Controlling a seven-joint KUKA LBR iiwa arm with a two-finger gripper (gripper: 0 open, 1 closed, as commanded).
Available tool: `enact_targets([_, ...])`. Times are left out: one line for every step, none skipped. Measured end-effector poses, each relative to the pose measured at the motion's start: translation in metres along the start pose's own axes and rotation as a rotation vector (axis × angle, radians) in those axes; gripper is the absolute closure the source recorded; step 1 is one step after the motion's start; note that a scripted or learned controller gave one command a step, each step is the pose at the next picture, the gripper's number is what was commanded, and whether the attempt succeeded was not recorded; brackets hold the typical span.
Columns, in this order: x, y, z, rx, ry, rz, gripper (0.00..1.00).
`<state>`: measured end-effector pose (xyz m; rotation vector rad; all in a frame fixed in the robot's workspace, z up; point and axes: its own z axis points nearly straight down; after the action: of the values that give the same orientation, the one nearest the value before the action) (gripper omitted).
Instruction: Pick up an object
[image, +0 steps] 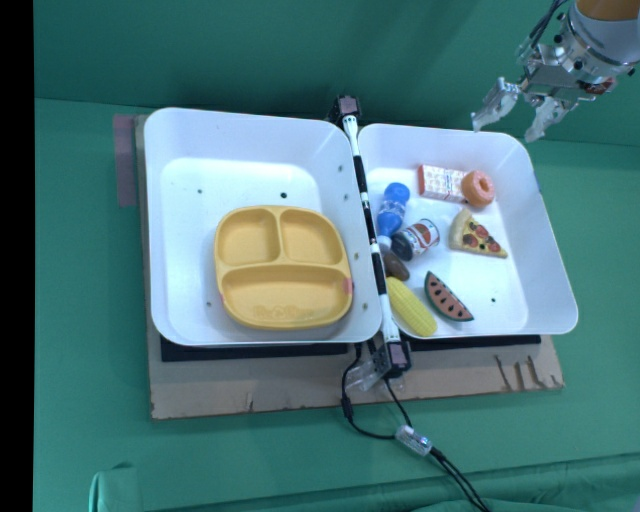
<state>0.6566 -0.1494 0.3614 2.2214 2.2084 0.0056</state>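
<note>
While a corn cob (411, 307) and watermelon slice (448, 297) lie at the near edge of the right bin (545, 275), a pizza slice (476, 235), can (417, 238) and bottle (392, 207) sit mid-bin, a donut (478, 187) toward its far wall. Beyond that wall, the gripper (520, 113) hovers, fingers spread, holding nothing.

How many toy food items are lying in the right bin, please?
7, perhaps more hidden: wafer and donut at the back, blue bottle, can, pizza slice mid-bin, corn cob and watermelon slice in front.
</note>
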Motion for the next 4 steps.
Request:
enact_targets([-0.023,0.04,0.123,0.002,-0.004,0.001,0.0])
enact_targets([-0.031,0.044,0.159,-0.001,-0.004,-0.001,0.0])
enact_targets([0.015,0.042,0.175,0.013,-0.012,0.0,0.0])
enact_targets([0.018,0.045,0.156,0.003,-0.004,0.003,1.0])
